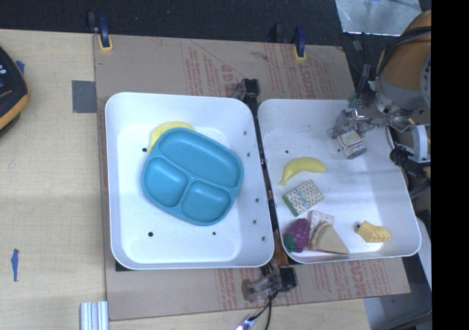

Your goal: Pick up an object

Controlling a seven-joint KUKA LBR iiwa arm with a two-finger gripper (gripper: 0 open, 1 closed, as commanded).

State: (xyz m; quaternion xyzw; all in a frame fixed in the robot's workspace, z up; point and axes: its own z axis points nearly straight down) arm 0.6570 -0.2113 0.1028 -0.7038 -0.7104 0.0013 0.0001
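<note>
My gripper [350, 133] hangs over the far right part of the right bin [381, 182], at the end of the grey arm with the orange band [407, 57]. A small pale, can-like item [354, 144] sits right at its tip; whether it is gripped is unclear. Closer to the front lie a yellow banana [303, 168], a green checkered block [303, 196], purple grapes [297, 235], a tan wedge [327, 238] and a yellow chunk [374, 232].
The left bin [128, 233] holds a blue divided plate [193, 176] lying over a yellow object [168, 130]. Clamps [298, 41] pin the cardboard under the bins. A yellow-black device [9, 94] lies at the far left of the bench.
</note>
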